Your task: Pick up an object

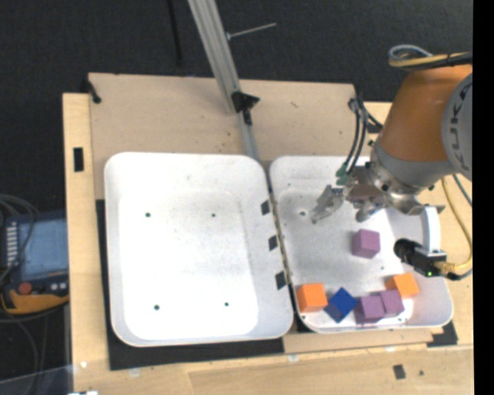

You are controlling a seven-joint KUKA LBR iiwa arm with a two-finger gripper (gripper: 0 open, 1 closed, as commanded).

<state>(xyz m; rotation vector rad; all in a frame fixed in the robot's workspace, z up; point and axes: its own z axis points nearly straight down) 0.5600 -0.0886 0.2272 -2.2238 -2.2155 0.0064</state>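
Observation:
My gripper (343, 206) hangs over the upper middle of the right bin (300, 179), fingers spread apart and nothing between them. One finger (323, 205) points down-left, the other (365, 211) sits to its right. A purple cube (365, 243) lies just below and to the right of the gripper, apart from it. Along the bin's near edge lie an orange cube (312, 296), a blue cube (342, 304), two purple cubes (379, 306) side by side, and another orange cube (406, 285).
The left bin (185, 245) sits beside the right one, with small black clips along the shared edge. A slanted metal rail (222, 56) crosses the bench top above the bins. A black cable fitting (412, 253) hangs off the arm at the right bin's side.

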